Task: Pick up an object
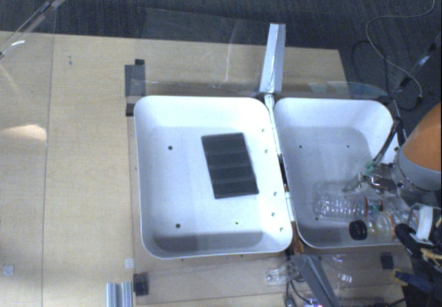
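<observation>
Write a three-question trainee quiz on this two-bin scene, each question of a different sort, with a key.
1. True or false: the dark ribbed pad lies in the left bin.
2. Which bin holds the clear plastic bottle? A) left B) right C) neither
3. Fill in: the bottle's cap is coloured ____.

Key: 1 true. 2 B, the right bin, near its front corner by the arm's tool. 3 black.

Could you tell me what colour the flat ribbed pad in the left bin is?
Black, or very dark grey: the pad, camera view.
</observation>
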`<state>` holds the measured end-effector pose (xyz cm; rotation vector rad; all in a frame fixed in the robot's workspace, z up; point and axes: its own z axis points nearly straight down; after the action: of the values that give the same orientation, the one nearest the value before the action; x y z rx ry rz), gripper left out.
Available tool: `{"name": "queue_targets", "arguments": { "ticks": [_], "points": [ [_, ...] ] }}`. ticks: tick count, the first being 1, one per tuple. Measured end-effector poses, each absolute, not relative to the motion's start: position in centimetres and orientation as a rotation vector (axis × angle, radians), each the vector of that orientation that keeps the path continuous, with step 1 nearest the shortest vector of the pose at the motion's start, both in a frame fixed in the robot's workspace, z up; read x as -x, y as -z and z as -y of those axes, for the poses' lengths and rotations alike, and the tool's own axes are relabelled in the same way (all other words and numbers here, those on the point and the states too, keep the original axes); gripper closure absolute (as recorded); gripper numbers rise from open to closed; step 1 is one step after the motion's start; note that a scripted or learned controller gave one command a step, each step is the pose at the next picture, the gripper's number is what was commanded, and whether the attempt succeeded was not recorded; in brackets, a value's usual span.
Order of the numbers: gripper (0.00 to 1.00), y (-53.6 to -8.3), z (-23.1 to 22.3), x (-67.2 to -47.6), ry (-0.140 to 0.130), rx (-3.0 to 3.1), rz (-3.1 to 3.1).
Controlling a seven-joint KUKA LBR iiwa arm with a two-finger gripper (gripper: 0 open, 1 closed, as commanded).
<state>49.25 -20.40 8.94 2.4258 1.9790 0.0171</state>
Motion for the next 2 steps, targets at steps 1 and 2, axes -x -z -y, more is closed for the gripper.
{"name": "queue_targets", "arguments": {
  "ticks": [1, 2],
  "points": [
    [1.0, -10.2, 20.3, -49.7, -0.027, -2.416, -1.979],
    [1.0, -12.9, 17.3, -53.3, -0.005, -2.039, -2.383]
  ]
}}
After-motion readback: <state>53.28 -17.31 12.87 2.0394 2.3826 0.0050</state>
